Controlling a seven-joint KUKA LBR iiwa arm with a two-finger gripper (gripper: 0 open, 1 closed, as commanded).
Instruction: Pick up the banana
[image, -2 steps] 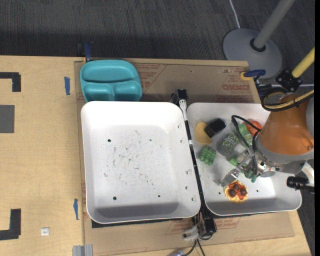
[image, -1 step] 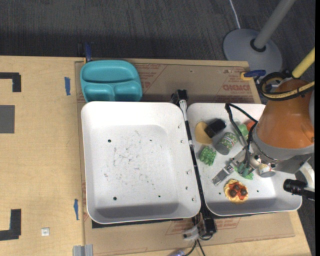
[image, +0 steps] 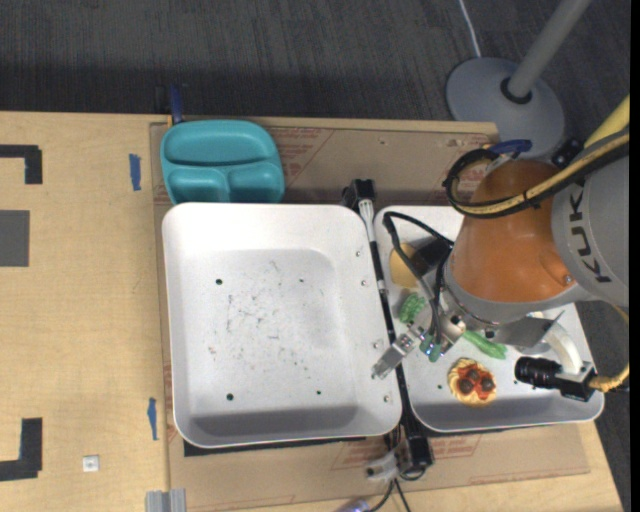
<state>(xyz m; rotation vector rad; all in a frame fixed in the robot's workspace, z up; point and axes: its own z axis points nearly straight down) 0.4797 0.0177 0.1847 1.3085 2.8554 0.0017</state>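
Observation:
A small yellow patch, likely the banana (image: 402, 266), peeks out at the left side of the right bin (image: 520, 415), mostly hidden under the arm. The arm's orange band and wrist hang over that bin. My gripper (image: 436, 342) points down just below and to the right of the yellow patch, near a green toy (image: 412, 308). The arm's own bulk hides its tip.
A second green piece (image: 486, 346) and a round pizza-like toy (image: 472, 381) lie in the right bin's front part. The left bin (image: 190, 300) sits beside it. A teal divided tray (image: 222, 160) stands behind the left bin. A grey stand base (image: 505, 92) is at the back right.

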